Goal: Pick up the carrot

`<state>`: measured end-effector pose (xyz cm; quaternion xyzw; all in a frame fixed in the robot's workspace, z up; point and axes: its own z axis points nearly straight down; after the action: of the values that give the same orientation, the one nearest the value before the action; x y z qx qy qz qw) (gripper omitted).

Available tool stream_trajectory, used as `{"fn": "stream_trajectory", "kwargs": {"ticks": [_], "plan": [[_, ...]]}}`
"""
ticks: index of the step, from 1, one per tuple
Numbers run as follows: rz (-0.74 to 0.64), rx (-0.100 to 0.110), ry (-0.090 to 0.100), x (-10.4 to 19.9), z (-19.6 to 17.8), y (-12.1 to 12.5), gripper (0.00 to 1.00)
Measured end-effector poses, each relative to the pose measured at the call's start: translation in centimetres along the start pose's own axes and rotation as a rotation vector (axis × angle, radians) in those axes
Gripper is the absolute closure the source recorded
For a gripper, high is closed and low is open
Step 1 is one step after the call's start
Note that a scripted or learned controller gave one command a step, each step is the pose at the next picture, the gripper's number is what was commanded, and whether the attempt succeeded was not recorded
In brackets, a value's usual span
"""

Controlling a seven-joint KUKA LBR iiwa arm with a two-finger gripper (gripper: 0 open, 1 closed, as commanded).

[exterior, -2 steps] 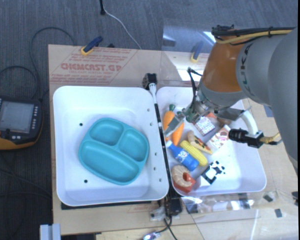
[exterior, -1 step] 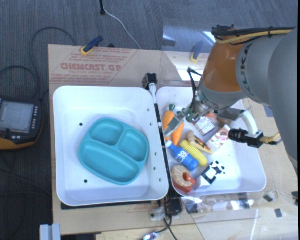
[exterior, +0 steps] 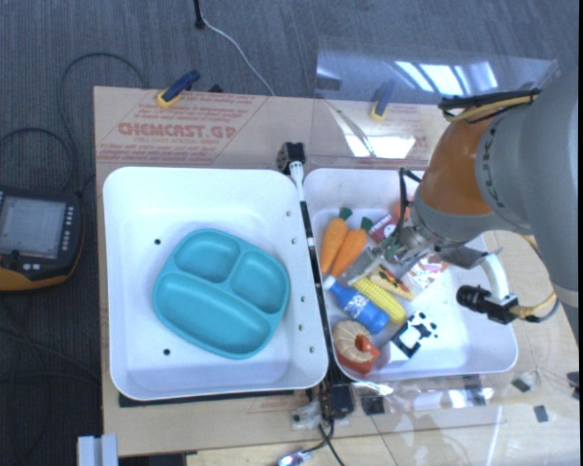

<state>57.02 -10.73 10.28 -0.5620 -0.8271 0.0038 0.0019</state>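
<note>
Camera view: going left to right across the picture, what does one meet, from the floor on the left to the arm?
Teach pendant on the floor → blue divided plate in the left bin → carrots at the right bin's left side → end effector → black-and-white marker block → grey arm.

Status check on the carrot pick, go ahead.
Gripper low in right bin, just right of carrot; grasp unconfirmed. Carrot lies against bin's left wall. Corn and blue bottle crowd close below.

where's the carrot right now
The carrot lies in the right bin, near its left wall, just above the blue bottle and left of the gripper.
</note>
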Motion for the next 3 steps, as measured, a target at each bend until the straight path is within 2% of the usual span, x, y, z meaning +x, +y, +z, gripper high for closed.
{"fn": "stream_trajectory", "kwargs": {"ticks": [1,2,3], "plan": [[0.279,-0.007,0.000,-1.3,1.3,3.7,0.00],[0.500,0.005,0.000,-2.1,1.2,6.9,0.00],[0.758,0.053,0.007,-2.7,1.4,8.2,0.00]]}}
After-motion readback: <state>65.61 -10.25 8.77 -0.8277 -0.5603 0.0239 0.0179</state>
